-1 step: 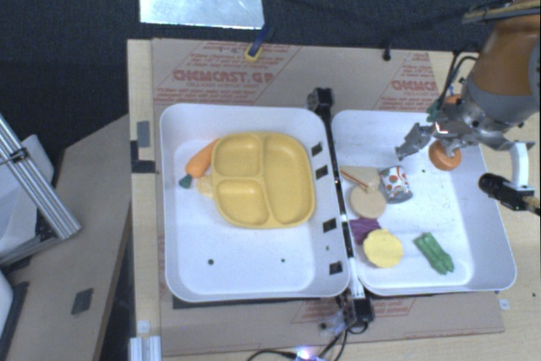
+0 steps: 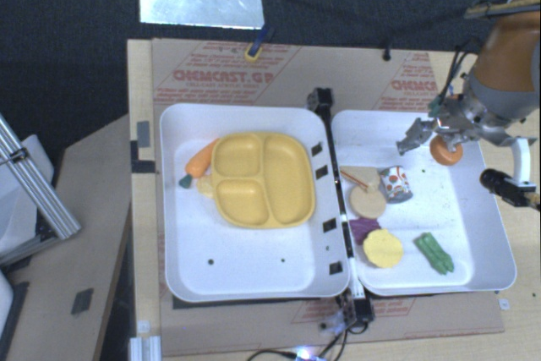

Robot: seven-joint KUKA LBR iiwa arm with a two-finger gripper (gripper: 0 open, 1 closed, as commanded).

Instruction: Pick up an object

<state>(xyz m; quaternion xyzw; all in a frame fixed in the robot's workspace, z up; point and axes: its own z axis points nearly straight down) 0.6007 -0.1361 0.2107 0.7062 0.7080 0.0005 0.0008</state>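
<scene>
Orange object (image 2: 445, 151): round, lay in the right bin (image 2: 486, 207) near its upper right part, just beside my gripper (image 2: 420, 134).
Gripper: hung over the right bin's upper area; I could not tell how my fingers stood, and nothing showed between them.
Arm (image 2: 505, 63): reached in from the right, orange band above the wrist.
Right bin, other contents: a small white cup with red marks (image 2: 395, 183), a tan disc (image 2: 368, 203) beside it, a purple piece (image 2: 363, 228) touching a yellow round piece (image 2: 383, 248), and a green vegetable (image 2: 434, 252) toward the lower right.
Left bin (image 2: 182, 216): held a yellow divided plate (image 2: 258, 179), with a toy carrot (image 2: 199, 159) against the plate's left edge.
</scene>
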